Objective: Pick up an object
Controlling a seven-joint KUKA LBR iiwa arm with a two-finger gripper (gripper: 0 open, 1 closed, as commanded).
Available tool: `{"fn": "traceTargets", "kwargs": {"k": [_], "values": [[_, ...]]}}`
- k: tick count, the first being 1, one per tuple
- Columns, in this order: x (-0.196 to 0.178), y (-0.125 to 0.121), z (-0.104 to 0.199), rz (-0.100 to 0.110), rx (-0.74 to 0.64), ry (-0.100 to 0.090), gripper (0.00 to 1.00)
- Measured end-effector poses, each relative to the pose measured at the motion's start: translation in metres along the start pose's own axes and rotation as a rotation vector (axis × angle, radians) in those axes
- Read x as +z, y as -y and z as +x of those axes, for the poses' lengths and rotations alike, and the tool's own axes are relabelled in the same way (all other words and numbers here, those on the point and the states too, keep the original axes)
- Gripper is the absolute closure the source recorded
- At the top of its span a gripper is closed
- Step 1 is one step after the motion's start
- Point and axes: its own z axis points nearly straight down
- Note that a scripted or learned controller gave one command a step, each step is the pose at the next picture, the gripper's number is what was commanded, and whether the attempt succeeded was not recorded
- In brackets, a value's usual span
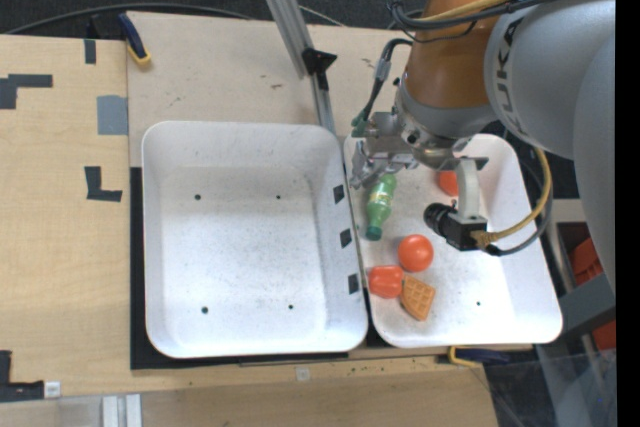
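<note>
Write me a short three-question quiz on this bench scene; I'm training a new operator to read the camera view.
1. True or false: the green bottle lies in the right bin.
2. Which lies closest to the waffle piece? A) the red ball B) the green bottle C) the yellow clamp
3. Fill in: the hand is above the top end of the ____.

Key: 1 true. 2 A. 3 green bottle.
</note>
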Motion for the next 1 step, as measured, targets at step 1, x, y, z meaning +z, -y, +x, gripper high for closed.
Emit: {"fn": "traceTargets", "kwargs": {"k": [1], "values": [[0.0036, -0.0017, 0.0510, 0.001, 0.000, 0.000, 1.00]]}}
